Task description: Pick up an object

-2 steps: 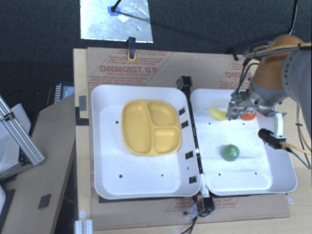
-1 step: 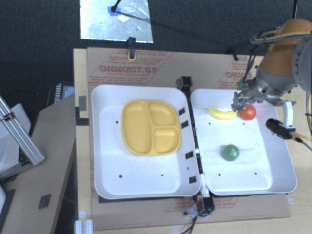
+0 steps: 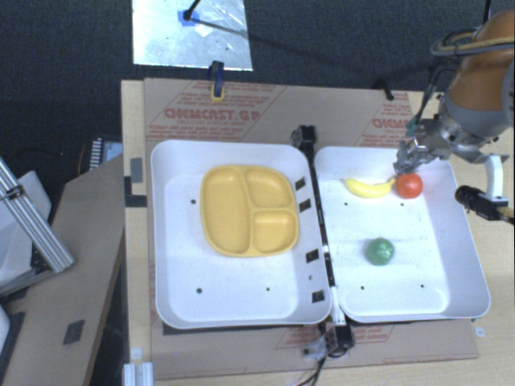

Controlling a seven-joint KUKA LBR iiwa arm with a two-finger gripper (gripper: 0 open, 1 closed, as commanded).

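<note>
In the right bin point(image 3: 451, 288) lie a yellow banana point(image 3: 368, 187), a red ball-like fruit point(image 3: 410, 186) just to its right, and a green round fruit point(image 3: 380, 251) nearer the front. My gripper point(image 3: 406, 161) hangs over the bin's back part, just above and behind the red fruit and the banana's right tip. Nothing shows between its fingers.
The left bin point(image 3: 173, 240) holds a yellow divided plate point(image 3: 248, 210). A black hinge strip point(image 3: 315, 215) runs between the bins. A metal sheet point(image 3: 191, 22) lies beyond the bench. A black arm part point(image 3: 481, 203) juts over the right bin's right rim.
</note>
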